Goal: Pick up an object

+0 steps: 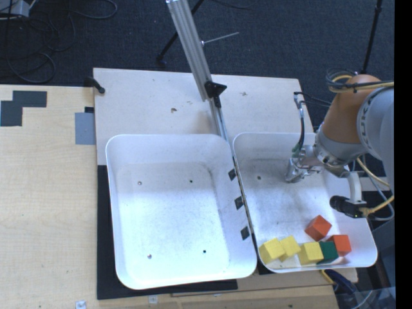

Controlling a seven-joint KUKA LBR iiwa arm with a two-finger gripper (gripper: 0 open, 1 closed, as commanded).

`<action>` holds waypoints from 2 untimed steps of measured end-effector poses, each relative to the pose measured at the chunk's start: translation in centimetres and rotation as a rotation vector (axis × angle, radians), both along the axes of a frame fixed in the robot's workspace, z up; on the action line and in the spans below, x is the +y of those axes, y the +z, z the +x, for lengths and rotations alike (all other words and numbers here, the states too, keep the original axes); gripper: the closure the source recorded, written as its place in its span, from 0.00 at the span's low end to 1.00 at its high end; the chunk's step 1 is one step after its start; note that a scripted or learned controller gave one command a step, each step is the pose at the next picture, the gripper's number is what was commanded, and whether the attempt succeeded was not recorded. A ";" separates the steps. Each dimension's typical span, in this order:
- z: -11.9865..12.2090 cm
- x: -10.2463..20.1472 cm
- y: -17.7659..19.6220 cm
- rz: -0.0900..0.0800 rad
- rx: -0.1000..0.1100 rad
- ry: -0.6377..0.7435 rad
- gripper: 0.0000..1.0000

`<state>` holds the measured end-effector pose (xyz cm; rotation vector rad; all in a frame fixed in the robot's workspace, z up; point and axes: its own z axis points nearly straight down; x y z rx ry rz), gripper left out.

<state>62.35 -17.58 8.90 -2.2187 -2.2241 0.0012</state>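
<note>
pale wood and white board for the worktop (pixel 45 192), running under everything, dark floor with cables behind it. two shallow white bins side by side on top: left bin (pixel 170 208) the bigger looking one, just a few dark specks on its floor, right bin (pixel 273 192) tucked against it along a divider with small black clips. slanted grey aluminium rail (pixel 193 50) rising from between the bins toward the top of the view.

grey arm (pixel 370 124) with the orange band coming in from the right, wrist hanging over the far right part of the right bin. tool (pixel 296 172) pointing down near the bin's floor, roughly mid-bin toward the back. too small and blurry to say whether open or closed, cannot tell. nothing visible gripped in it.

all the blocks huddled in the near corner of the right bin, well apart from the tool. yellow block (pixel 272 249) and a second yellow block (pixel 290 244) touching each other, third yellow block (pixel 311 252) just right of them. green block (pixel 327 250) pressed against that one. red block (pixel 318 226) tilted a bit, sitting just behind the row, and orange block (pixel 342 243) at the far right end near the rim.
</note>
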 end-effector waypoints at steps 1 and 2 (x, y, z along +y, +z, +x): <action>0.0 0.0 0.1 0.001 0.001 -0.001 0.00; -6.7 -3.0 5.1 -0.001 0.002 -0.007 0.00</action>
